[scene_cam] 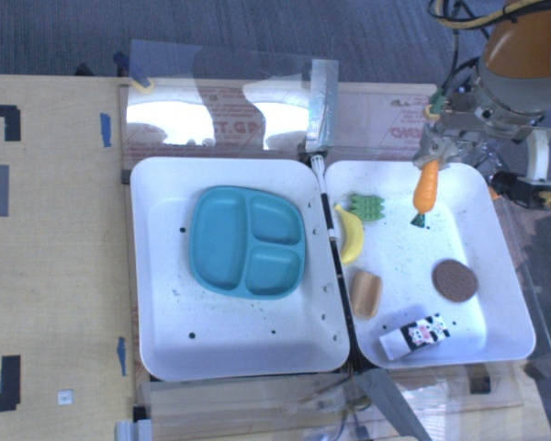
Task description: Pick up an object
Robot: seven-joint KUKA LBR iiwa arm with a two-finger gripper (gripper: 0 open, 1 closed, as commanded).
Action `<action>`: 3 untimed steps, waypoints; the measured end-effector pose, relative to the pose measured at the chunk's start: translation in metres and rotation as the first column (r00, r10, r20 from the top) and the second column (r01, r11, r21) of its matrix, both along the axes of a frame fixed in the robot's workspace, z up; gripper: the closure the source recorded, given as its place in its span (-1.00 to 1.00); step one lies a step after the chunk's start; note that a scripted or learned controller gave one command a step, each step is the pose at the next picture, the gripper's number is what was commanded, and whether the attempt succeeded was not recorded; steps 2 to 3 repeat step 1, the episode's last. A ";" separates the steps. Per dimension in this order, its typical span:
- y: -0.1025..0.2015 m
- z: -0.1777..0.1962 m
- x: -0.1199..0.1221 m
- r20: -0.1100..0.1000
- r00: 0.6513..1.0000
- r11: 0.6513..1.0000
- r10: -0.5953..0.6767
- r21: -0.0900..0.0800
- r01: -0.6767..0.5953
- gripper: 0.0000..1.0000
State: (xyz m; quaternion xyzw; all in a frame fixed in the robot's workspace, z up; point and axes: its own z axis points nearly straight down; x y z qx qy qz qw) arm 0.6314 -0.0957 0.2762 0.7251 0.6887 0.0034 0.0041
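Carrot-shaped orange toy with a green tip [426, 189] hangs upright from the two-finger gripper [433, 159], its top end clamped between the fingers, above the far part of the right-hand shallow white bin [507, 274]. The grey arm with its orange band [519, 39] reaches in from behind and to the right of the gripper, cables looping above it. The toy hangs green end down, which suggests it was seized by one end and now dangles under its own weight; whether its tip is off the bin floor cannot be told for certain, though it appears raised. Judged from this, the pick looks largely made, and the remaining concern is a narrow hold on a tapered, smooth toy that could slip.

Just left of the gripper and slightly nearer the camera lie a small green knobbly toy [366, 207] and a yellow plastic banana [351, 234], the banana resting against the wall shared by the two bins. Below the gripper, toward the camera, sit a tan bread-shaped piece [365, 293], a round brown disc like a biscuit [455, 280] and a small white carton with black patches [414, 335], all well apart from the held toy. Far to the gripper's left, in the other white bin [156, 274], a blue divided plastic plate with three compartments [248, 242] lies flat.
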 end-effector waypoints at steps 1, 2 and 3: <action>0.058 0.002 0.036 -0.009 0.997 0.997 0.072 0.002 -0.072 1.00; 0.058 0.002 0.036 -0.009 0.997 0.997 0.072 0.002 -0.072 1.00; 0.058 0.002 0.036 -0.009 0.997 0.997 0.072 0.002 -0.072 1.00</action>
